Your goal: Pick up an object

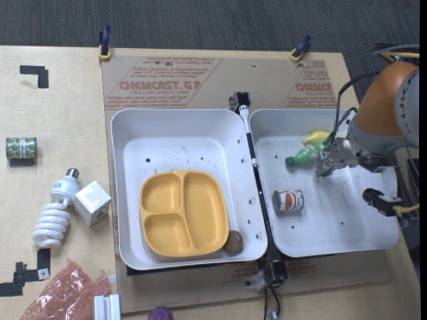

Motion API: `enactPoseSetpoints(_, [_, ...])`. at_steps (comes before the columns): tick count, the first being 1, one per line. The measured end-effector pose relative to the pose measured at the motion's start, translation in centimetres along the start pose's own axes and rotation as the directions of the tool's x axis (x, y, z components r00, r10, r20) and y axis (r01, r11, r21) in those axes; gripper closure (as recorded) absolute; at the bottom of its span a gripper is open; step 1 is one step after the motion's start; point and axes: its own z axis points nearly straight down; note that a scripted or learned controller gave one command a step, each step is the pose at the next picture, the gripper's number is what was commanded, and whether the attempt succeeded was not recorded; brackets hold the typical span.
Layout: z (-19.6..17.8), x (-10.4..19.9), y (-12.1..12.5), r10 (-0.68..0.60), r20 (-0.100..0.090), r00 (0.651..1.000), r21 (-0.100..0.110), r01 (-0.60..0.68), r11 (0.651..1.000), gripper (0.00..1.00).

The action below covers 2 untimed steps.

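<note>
The worktop is pale wood, and a brown cardboard sheet with red print covers its middle and right — blue clamps pin the sheet at the far edge. Two shallow white bins lie side by side on the sheet: the left bin and the right bin. On the bare wood at the left lie a small green can, a white spiral bulb and a white cube just beside it. At the near left corner sits a crumpled pink mass — perhaps netting.
</note>
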Motion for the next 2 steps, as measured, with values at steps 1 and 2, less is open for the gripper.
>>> enactPoseSetpoints(1, [0.0, 4.5, -6.7, 0.002, 0.000, 1.000, 0.000, -0.002, 1.000, 0.00])
enactPoseSetpoints(2, [0.0, 3.9, 3.7, -0.001, 0.001, 1.000, -0.001, 0.001, 1.000, 0.00])
